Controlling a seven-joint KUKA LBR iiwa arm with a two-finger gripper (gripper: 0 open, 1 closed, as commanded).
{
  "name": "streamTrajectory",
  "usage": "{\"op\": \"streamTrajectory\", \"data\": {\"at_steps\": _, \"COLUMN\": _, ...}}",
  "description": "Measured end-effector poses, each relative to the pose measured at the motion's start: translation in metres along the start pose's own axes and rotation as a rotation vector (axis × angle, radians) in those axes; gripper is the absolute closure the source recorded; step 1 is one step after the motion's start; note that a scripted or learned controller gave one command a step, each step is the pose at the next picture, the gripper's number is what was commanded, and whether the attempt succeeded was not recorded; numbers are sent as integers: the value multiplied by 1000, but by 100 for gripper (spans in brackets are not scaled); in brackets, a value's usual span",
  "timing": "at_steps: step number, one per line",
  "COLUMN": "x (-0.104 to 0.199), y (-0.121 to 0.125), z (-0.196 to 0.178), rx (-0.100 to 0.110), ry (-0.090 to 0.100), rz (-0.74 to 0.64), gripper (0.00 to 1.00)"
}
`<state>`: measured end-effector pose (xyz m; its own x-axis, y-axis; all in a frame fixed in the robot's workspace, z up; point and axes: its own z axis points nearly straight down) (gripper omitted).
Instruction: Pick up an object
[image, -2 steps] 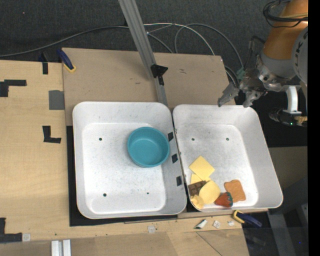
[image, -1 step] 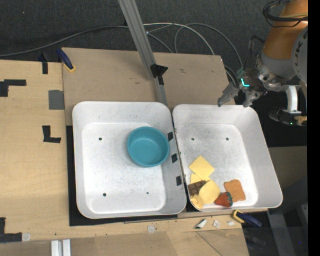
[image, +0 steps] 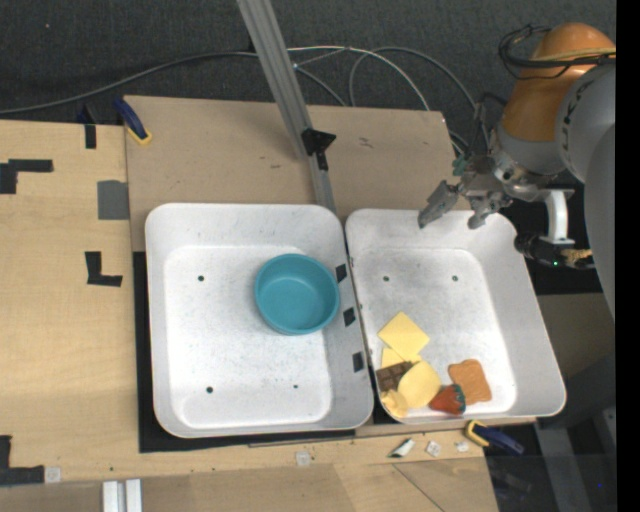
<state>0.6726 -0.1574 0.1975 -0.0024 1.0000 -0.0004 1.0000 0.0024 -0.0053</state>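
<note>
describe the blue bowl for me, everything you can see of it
The blue bowl is round, plain teal-blue, smooth and matte, probably plastic. It stands upright, mouth up, and nothing shows inside it. It sits on the floor of the left bin, toward that bin's right side, near the wall shared with the right bin. Nothing but the bin floor touches it. The gripper is far from it, above the right bin's back edge.

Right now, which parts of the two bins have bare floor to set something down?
Left bin: bare all around the blue bowl, widest toward its left and near walls. Right bin: the far half, below the claw, is bare. Crowded: the near corner, with the yellow pieces, brown piece, and orange piece.
</note>
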Motion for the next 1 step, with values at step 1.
{"op": "streamTrajectory", "data": {"at_steps": 1, "x": 2, "y": -5, "z": 45, "rx": 0, "ry": 0, "rz": 0, "gripper": 0}}
